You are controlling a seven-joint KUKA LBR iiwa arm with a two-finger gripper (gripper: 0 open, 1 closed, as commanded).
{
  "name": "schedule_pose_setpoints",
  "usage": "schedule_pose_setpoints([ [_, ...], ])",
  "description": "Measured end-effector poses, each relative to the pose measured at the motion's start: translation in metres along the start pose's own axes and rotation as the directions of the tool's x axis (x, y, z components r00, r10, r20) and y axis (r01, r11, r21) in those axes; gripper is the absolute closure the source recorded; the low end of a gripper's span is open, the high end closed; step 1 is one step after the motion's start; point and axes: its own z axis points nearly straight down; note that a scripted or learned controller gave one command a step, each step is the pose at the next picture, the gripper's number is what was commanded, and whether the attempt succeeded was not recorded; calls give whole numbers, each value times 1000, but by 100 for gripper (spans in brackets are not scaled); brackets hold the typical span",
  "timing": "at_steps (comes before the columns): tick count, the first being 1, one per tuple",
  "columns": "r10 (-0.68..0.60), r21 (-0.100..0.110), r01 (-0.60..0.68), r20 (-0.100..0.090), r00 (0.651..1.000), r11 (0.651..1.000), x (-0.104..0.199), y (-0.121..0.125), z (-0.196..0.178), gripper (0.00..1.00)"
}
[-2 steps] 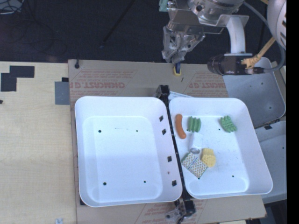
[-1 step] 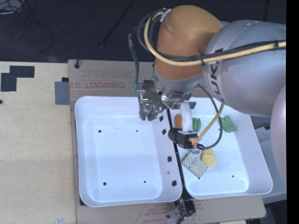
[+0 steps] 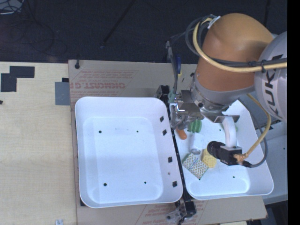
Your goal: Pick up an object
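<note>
Hanging low over the right bin, hard by its left wall, was the gripper, at the end of the grey arm that reached in from the right with its big orange band. From where I stood I couldn't tell how wide the gripper was or whether it had hold of anything; the wrist hid that.

Just under it lay an orange piece, short and stubby. Its long axis seemed slanted, upper end toward the left wall, lower end toward the bin's middle. To its right a green piece lay with its long axis running roughly up and down the view, upper end tucked beneath the wrist.

Nearer the front lay a checked pad turned cornerwise like a diamond, a yellow piece against its right corner. A pale bit just above the pad was too small to make out. All of them sat in the left half of that bin.

The left bin stood close alongside, black clips along the seam. Both bins sat on cardboard with red print, on a pale wooden bench with dark patches at the left. Behind, the floor was dark, cables trailing across it.
</note>
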Motion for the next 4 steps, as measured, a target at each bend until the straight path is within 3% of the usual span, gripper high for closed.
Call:
schedule_pose_setpoints([
  [1, -7, -12, 7, -2, 1000, 1000, 17, 49, -83, 100],
  [2, -6, 19, 6, 2, 1000, 1000, 52, 34, 209, 100],
  [3, -7, -4, 7, -2, 1000, 1000, 82, 110, 253, 100],
  [4, -12, -10, 11, -6, 1000, 1000, 153, 126, 177, 100],
])
